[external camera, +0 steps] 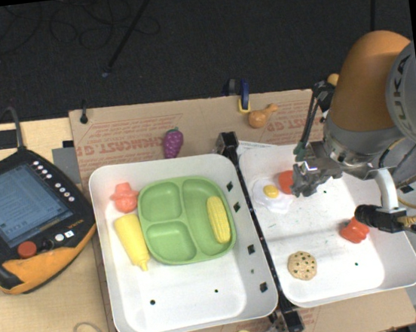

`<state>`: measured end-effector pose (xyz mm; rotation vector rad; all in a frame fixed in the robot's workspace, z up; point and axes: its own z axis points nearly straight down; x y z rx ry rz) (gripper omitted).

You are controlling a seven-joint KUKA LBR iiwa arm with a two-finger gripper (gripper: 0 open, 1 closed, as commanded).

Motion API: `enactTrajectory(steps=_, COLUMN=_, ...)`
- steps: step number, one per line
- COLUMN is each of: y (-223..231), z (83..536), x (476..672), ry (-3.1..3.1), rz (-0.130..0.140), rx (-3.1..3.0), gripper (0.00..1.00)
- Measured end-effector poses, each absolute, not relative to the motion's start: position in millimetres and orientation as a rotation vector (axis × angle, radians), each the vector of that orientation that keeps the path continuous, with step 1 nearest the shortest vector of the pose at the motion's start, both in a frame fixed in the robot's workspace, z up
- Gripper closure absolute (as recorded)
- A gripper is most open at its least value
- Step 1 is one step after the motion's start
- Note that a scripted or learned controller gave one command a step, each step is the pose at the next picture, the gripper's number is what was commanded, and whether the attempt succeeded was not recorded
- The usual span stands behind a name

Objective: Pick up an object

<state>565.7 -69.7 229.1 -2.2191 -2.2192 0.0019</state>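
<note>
A: Item one, the claw (306,179). Where is it sitting?

B: It is hanging low over the upper left part of the right bin (389,270), just beside a small red piece (285,180). Whether it is apart or together, I cannot tell; dark wrist hardware is masking the tips.

A: Nearest stock?

B: A fried egg toy (272,194) is lying just left of the claw, touching or nearly touching the red piece. Farther out, a cookie (302,265) is resting near the bin's front, and a red block (354,231) is sitting to the right.

A: Left bin (181,309)?

B: It is carrying a green divided tray (173,234) with corn (218,219) in its right compartment; a yellow bottle (132,242) and a pinkish-red toy (124,197) are lying beside the tray.

A: Step in hand?

B: Judging by position, it is approaching a grasp; nothing is showing as held. The next move is calling for centring over the red piece, then closing.

A: Anything unclear?

B: The red piece's right side is being covered by the claw, so its shape is staying uncertain.
</note>
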Motion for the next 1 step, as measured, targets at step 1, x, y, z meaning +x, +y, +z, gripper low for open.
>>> enactTrajectory(steps=1, y=-82.6, z=232.5, x=569.7, ry=-2.22, rz=0.002, rx=-2.221, gripper=1.0)
